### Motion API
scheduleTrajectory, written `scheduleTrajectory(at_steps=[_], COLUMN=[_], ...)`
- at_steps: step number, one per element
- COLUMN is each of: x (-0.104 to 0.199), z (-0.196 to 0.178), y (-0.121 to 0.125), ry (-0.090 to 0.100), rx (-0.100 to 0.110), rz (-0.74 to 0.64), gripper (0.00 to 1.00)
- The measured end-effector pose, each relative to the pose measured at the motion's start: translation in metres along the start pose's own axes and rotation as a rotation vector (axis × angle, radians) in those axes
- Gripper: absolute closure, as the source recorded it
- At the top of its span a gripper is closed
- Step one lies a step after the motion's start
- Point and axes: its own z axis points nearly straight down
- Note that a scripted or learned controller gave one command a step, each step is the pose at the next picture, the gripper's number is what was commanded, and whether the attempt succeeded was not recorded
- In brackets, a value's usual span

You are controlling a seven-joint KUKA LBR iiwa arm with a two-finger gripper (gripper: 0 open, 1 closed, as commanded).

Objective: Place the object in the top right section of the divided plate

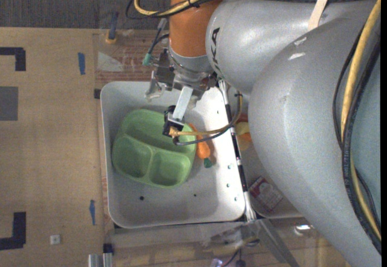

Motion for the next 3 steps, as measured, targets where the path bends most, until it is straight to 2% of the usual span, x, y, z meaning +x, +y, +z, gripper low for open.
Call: scheduleTrajectory(at_steps=[1,2,3], x=[0.002,0.031,0.04], z=[-0.01,-0.138,-0.181], y=[0.0,0.021,0.022], ry=[0.0,0.0,0.0], rx=[-0.002,-0.003,-0.003], rz=[-0.004,-0.328,-0.365], gripper=[1.0,1.0,1.0])
